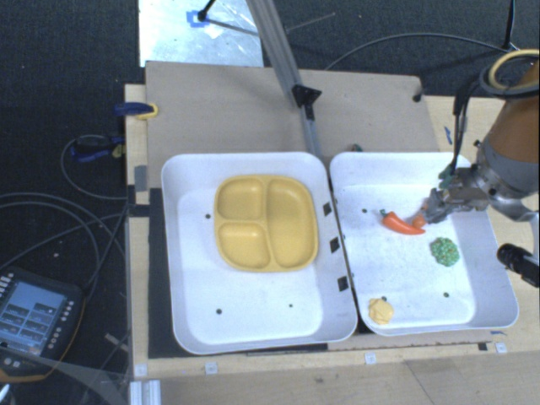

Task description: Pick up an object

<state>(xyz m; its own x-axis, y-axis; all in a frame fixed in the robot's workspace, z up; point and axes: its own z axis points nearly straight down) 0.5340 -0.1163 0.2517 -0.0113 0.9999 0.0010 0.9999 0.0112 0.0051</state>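
Observation:
A red-orange chili pepper (pixel 402 222) lies in the middle of the right bin (pixel 498 310). My gripper (pixel 431 213) reaches in from the right and sits low over the pepper's right end, touching or nearly touching it. The gripper body hides that end of the pepper. A green broccoli-like piece (pixel 445 251) rests just below and to the right of the gripper. A small yellow object (pixel 381 310) sits in the bin's near left corner.
The left bin (pixel 194 310) holds a yellow divided plate (pixel 266 224). A grey pole (pixel 283 53) slants down to the back edge between the two bins. Cables and a handheld pendant (pixel 29 310) lie on the floor at the left.

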